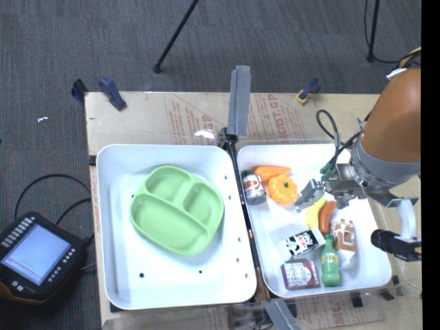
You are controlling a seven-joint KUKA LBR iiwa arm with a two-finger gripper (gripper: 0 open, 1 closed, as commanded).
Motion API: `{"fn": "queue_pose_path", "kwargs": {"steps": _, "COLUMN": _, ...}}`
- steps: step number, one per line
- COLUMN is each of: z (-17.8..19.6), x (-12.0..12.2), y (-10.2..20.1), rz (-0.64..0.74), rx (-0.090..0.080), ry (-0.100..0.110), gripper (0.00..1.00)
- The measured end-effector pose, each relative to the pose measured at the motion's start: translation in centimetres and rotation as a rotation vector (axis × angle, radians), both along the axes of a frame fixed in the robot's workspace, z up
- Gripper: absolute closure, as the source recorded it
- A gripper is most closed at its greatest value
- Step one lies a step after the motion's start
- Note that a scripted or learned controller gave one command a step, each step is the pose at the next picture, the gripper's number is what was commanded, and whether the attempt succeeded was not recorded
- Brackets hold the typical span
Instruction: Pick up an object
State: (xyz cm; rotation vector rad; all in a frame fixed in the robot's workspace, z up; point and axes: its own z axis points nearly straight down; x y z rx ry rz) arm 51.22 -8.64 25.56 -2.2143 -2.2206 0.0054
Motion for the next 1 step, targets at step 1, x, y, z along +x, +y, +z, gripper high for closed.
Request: {"fn": "queue_pose_path", "kwargs": {"steps": 1, "z": -16.9, "x": 7.37, "y": -2.48, "rz": -0.143, "rx": 0.0, "ry": -0.002, "gripper": 0.0}}
